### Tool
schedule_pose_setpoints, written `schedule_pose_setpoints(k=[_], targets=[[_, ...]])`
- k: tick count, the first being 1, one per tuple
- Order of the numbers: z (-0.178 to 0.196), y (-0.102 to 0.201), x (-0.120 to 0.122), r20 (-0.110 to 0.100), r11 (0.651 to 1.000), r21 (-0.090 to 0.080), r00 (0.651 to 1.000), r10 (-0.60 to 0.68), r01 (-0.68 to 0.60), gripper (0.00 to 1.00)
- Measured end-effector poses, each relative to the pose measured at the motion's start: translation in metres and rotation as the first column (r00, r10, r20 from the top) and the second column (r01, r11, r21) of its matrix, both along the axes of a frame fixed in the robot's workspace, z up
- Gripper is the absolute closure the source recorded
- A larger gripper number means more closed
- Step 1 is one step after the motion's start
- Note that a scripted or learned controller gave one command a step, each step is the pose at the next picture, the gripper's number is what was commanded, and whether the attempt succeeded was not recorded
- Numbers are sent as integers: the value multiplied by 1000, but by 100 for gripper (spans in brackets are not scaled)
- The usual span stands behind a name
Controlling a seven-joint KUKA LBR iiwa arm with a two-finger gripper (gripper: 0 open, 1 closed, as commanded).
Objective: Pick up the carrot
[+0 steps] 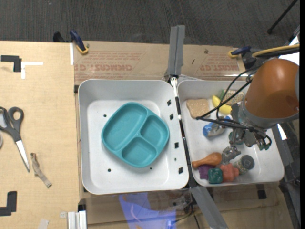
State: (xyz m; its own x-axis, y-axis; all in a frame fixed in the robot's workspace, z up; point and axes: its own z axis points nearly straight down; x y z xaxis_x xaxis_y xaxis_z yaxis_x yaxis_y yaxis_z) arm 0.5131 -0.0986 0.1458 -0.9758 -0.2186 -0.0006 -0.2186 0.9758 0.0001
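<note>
The carrot [208,160] is an orange tapered piece lying on the floor of the right bin [271,178], near its front, with the thin end pointing left. My gripper [232,151] hangs low over the same bin, just right of the carrot's thick end and close to it. Nothing can be seen held in it. The arm's orange band [274,88] and cables cover the bin's right part.
Around the carrot lie a green piece [215,175], a red-orange piece [230,171], a purple piece [203,172] and a grey round item [247,163]. A blue item [212,130], toast slice [197,107] and yellow item [217,101] lie farther back. A teal divided plate [136,134] sits in the left bin [90,171].
</note>
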Motion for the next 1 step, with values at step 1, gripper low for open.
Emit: schedule_pose_setpoints(k=[1], targets=[[-50, 3, -7, 17, 961, 2, 961, -277, 277, 0]])
